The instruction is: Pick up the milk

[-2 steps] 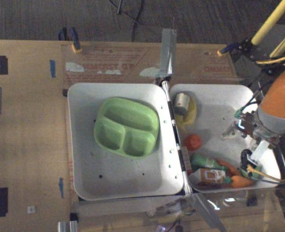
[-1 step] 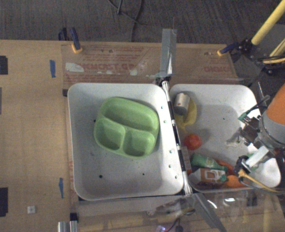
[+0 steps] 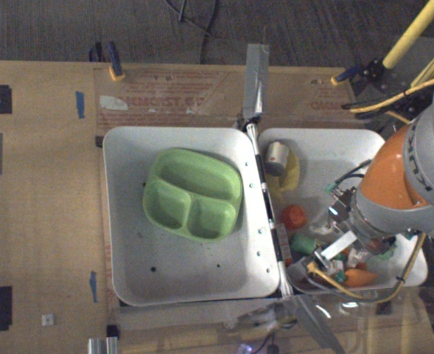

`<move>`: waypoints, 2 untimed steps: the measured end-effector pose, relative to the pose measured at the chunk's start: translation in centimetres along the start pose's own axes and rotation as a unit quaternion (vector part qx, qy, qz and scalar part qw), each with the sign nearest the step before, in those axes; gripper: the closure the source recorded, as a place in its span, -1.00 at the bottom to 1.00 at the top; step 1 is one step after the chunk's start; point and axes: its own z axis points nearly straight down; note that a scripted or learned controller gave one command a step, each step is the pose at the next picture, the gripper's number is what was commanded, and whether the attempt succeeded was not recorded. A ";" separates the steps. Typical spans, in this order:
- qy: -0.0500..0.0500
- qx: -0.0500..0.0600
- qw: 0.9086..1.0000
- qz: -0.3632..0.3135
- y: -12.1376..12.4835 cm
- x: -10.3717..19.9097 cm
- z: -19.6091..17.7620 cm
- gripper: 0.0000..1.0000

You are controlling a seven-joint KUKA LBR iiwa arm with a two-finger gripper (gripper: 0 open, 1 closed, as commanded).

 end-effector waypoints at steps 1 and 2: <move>0.000 -0.002 0.987 0.158 6.5 1.0 1.9 -1.00; 0.003 -0.003 0.969 0.245 12.2 12.1 2.1 -1.00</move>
